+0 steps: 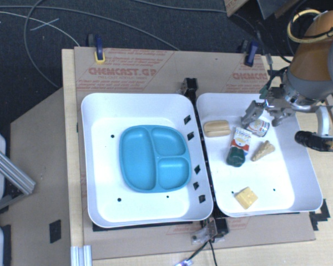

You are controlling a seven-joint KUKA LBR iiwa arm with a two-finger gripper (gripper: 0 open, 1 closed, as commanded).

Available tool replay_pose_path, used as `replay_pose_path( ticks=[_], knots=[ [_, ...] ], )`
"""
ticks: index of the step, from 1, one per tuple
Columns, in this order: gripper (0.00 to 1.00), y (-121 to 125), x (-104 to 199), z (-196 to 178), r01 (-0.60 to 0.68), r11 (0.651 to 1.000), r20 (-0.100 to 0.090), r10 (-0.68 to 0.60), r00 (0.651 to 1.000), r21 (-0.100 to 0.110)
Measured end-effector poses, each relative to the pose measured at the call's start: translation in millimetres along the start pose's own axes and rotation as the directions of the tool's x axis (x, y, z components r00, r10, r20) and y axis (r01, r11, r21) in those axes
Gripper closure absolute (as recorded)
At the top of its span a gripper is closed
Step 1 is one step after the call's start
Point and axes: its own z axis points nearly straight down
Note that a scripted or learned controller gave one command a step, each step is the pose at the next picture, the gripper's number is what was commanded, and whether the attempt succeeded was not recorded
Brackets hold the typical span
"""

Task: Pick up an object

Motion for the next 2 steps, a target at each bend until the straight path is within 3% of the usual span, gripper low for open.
replay_pose_path(
  ticks=[1,2],
  knots=[
    [0.0,3,0,-8,0.003,1.0,0.002,-0.003,1.0,-0.014],
    [0.0,0,-9,46,0.001,1.0,0.001,-0.001,1.0,-0.01]
  ],
)
